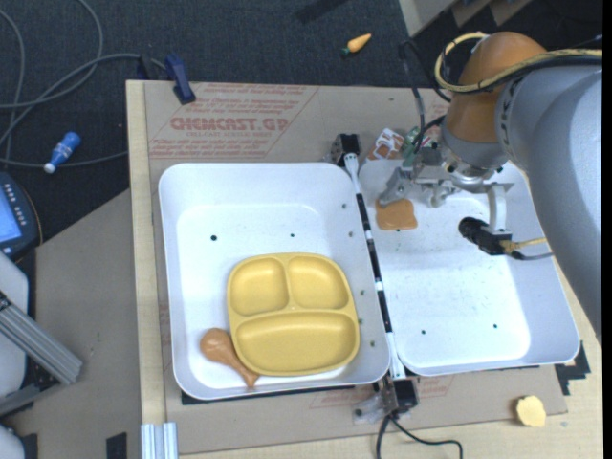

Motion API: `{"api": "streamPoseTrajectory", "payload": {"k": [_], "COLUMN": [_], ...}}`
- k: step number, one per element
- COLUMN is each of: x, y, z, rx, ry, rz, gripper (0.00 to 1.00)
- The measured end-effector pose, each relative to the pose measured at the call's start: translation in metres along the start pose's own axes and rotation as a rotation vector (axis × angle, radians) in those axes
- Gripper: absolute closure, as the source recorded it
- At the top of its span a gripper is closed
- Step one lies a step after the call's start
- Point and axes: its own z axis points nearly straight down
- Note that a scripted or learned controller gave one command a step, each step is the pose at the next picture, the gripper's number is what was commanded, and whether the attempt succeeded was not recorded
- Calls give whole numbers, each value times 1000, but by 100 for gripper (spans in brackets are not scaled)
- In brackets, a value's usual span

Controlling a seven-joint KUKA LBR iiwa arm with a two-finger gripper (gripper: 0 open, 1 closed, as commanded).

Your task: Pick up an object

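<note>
Camera view | I see the tool (411, 191) low in the right bin (478, 323), far corner | cannot tell its finger state | small tan piece (397, 216) just beneath it | looks light, soft | I'd pinch across its middle

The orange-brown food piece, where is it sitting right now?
The orange-brown food piece lies in the right bin, at its upper left corner near the divider between the bins, directly below the gripper.
</note>
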Motion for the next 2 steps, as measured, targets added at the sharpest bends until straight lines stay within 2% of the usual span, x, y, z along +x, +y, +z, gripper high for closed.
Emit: {"api": "streamPoseTrajectory", "payload": {"k": [2], "x": [-3], "y": [0], "z": [0], "rx": [0], "ry": [-1], "rz": [2], "gripper": [0]}}
